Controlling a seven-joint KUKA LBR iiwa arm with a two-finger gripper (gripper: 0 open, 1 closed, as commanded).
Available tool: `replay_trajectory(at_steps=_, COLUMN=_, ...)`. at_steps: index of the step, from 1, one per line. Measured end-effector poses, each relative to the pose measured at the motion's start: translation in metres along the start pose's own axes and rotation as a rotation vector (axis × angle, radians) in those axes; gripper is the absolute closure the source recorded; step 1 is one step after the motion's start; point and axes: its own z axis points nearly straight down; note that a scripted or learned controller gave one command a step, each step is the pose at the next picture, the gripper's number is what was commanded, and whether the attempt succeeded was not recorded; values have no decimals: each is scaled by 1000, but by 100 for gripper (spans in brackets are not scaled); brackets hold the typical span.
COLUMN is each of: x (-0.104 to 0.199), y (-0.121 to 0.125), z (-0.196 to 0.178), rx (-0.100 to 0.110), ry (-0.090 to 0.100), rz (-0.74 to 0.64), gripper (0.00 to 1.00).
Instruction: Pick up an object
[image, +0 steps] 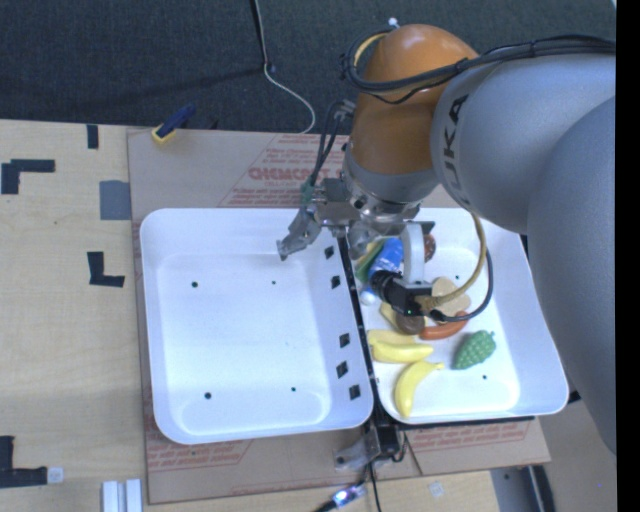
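Jaws hover over left bin (240, 330), arm (540, 130) partly hiding the fruit (415, 385).

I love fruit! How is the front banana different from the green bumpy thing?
The front banana is yellow; the bumpy fruit is green. The banana is long, curved and smooth; the fruit is short, oval and knobbly. Both lie in the right-hand bin.

Bench (60, 350): pale wood, black tape marks (100, 268) | cardboard sheet (200, 170): red print, flat on bench | blue-and-yellow item (173, 122): at its far-left corner | white cable (290, 95): on dark cloth (120, 50)
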Motion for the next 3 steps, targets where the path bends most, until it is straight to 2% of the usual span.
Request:
replay_trajectory(at_steps=1, x=81, y=-22, z=6, rx=-2, ry=-3, rz=4, gripper=0)
replay_trajectory(at_steps=2, x=142, y=-46, z=84, rx=5, ry=-5, rz=5, gripper=0)
replay_trajectory(at_steps=3, x=138, y=-43, z=70, rx=0, ry=-4, rz=9, gripper=100)
